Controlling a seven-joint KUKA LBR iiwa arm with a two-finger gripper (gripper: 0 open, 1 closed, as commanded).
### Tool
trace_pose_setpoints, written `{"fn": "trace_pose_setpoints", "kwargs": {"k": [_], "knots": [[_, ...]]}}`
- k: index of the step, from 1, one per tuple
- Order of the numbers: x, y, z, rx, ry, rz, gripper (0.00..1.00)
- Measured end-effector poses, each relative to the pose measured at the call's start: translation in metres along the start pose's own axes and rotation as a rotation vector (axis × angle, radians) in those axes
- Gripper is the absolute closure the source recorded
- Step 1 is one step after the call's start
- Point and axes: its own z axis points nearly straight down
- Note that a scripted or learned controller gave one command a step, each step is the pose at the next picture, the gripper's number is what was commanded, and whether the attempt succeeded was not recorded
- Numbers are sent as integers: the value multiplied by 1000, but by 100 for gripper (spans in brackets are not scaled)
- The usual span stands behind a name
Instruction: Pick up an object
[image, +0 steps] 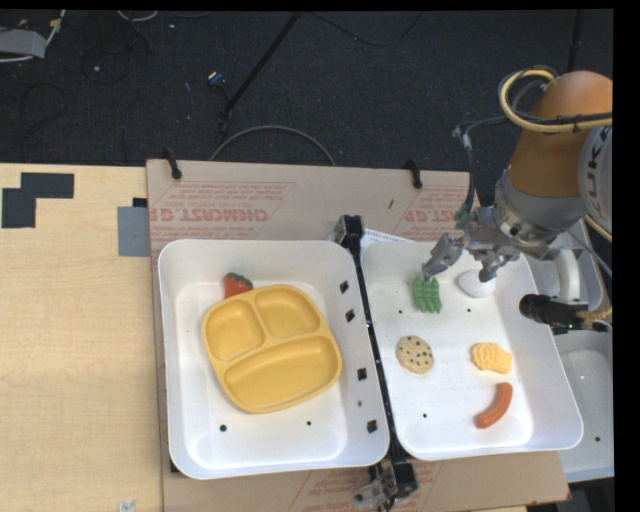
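Right bin contents: a green ridged toy (427, 294) lies near the back; a round speckled cookie (414, 354) at centre; a yellow piece (491, 358) beside it; an orange-red sausage (493, 405) lies diagonally in front.

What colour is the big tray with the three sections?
The tray is yellow, seen in the camera view, in the left bin.

The arm reaches in from the right, its gripper (466, 262) hanging over the far part of the right bin (560, 420), fingers (438, 259) spread apart with nothing between them. Just left of it lies a green toy (427, 294). Nearer lie a cookie (414, 354), a yellow piece (491, 358) and a sausage (494, 405). The left bin (190, 440) holds a yellow divided tray (270, 346) with a red-and-green piece (237, 284) at its far left edge.
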Motion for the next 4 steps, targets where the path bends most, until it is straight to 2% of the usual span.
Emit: {"fn": "trace_pose_setpoints", "kwargs": {"k": [1, 4], "knots": [[0, 2, -8, -12, -1, -2, 0], [5, 11, 143, -11, -2, 0, 0]]}}
